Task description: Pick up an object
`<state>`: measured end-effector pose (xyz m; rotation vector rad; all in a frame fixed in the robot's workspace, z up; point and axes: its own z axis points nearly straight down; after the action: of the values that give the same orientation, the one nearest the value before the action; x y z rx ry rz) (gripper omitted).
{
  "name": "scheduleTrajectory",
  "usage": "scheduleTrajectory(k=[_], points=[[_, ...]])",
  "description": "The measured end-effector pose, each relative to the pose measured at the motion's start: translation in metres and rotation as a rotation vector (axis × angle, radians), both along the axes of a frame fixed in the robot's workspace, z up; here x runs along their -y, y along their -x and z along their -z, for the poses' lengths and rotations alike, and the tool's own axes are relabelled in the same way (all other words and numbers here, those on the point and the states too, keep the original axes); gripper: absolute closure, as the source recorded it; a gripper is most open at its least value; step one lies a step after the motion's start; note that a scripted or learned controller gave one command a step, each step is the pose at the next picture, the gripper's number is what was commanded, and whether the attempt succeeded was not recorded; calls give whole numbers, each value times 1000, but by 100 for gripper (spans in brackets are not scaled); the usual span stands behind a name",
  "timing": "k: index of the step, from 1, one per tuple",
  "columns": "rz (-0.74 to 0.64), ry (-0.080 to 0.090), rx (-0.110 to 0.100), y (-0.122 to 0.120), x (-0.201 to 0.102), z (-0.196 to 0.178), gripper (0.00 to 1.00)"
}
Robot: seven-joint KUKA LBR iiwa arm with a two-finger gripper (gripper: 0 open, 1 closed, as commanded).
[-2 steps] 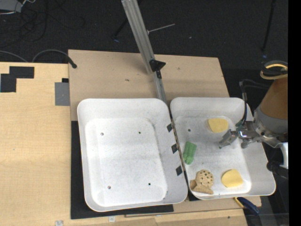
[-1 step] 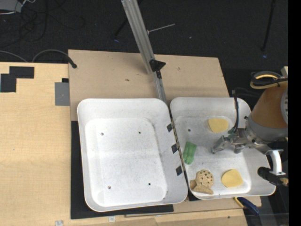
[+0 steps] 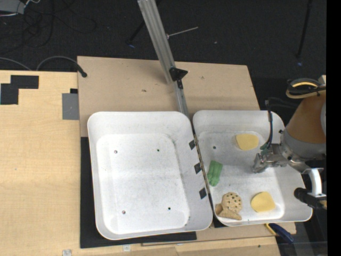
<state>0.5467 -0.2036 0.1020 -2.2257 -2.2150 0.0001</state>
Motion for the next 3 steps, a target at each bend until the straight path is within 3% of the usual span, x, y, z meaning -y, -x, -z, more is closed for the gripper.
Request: scheduleTrajectory(k=[3], points=[[-6, 2, 4, 7, 12, -145, 100]])
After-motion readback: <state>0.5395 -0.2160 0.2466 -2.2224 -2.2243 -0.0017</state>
